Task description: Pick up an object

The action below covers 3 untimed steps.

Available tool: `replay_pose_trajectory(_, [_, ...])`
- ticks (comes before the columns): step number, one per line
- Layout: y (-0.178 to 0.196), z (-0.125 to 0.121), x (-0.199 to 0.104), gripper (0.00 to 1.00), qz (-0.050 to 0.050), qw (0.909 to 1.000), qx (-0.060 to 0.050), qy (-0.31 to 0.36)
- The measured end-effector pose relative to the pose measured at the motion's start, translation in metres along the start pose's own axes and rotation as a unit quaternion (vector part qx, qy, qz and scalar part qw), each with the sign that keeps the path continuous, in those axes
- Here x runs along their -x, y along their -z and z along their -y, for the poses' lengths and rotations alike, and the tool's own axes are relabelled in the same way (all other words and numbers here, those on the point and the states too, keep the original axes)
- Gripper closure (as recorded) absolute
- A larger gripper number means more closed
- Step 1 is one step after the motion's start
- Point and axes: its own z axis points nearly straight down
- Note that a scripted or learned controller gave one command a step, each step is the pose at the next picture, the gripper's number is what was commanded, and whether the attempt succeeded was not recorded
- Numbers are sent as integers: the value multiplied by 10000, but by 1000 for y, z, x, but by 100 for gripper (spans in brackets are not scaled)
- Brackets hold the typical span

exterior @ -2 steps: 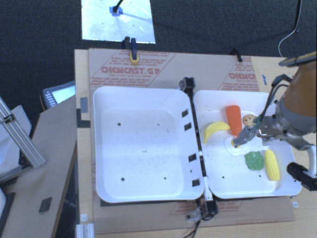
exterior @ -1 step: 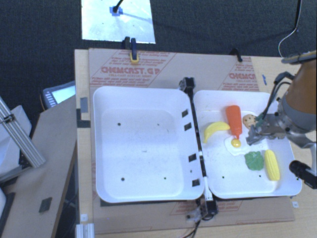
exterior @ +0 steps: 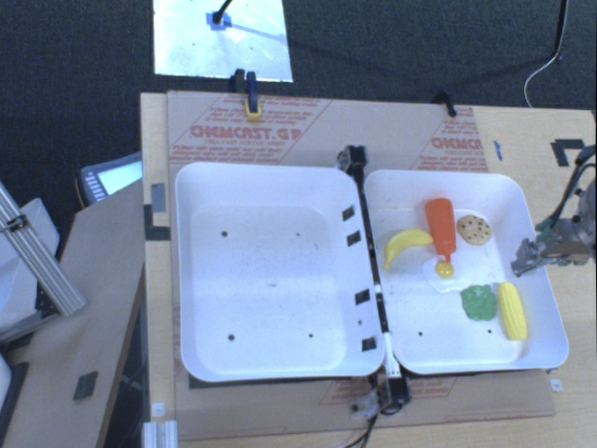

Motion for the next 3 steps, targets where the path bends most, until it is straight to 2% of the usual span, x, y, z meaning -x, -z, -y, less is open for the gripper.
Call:
replay_pose_trajectory(1, [-45,0,34,100,-15,10000,-24,20])
replay_pose_trajectory(2, [-129,1,30,100,-33,10000,-41,35])
replay_pose_trajectory(3, [-3,-3,32,100,7,10000,56,57])
